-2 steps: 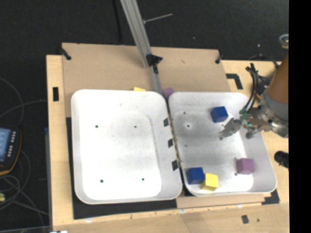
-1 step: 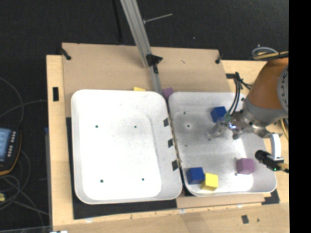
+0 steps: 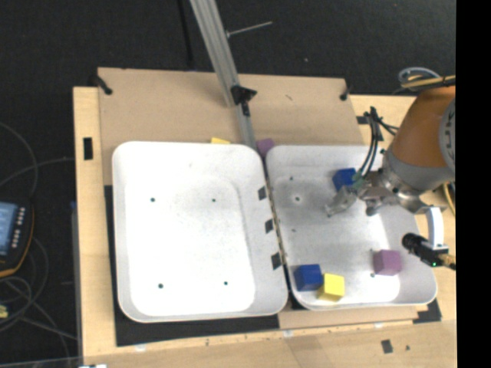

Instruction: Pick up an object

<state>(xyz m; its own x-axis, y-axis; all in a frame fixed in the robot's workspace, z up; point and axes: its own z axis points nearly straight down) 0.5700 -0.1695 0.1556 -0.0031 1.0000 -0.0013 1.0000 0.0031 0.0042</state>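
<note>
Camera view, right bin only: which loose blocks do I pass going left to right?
Blue block at the bin's front → yellow block → blue block by the gripper → purple block.

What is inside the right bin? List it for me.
The right bin holds a blue cube beside a yellow cube, a purple cube and another blue block by the gripper. The arm covers the far right corner.

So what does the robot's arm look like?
It's a chunky rounded arm, orange on top and grey lower down. Thin dark cables loop beside it. Its end effector is small, grey and metal.
</note>
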